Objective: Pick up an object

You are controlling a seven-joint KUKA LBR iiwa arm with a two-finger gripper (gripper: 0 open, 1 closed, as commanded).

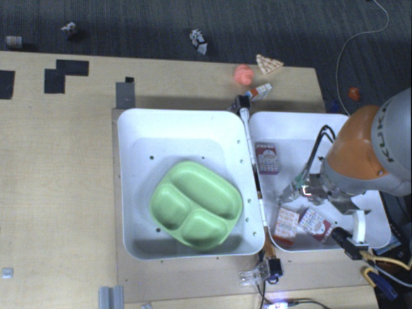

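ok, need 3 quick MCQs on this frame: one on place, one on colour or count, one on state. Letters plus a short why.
1. Where does the green divided tray lie?
A. In the left bin
B. In the right bin
C. On the floor

2. How many compartments does the tray have?
A. One
B. Three
C. Six

3. How does the red-and-white packet in the right bin lie?
A. Flat on the bin floor, apart from the pincer
B. Lifted above the bin
C. Leaning on the green tray

Answers:
1. A: the tray sits inside the left bin.
2. B: ridges split it into three wells.
3. A: it lies flat near the bin's left wall, with the pincer lower in that bin, near two more packets.
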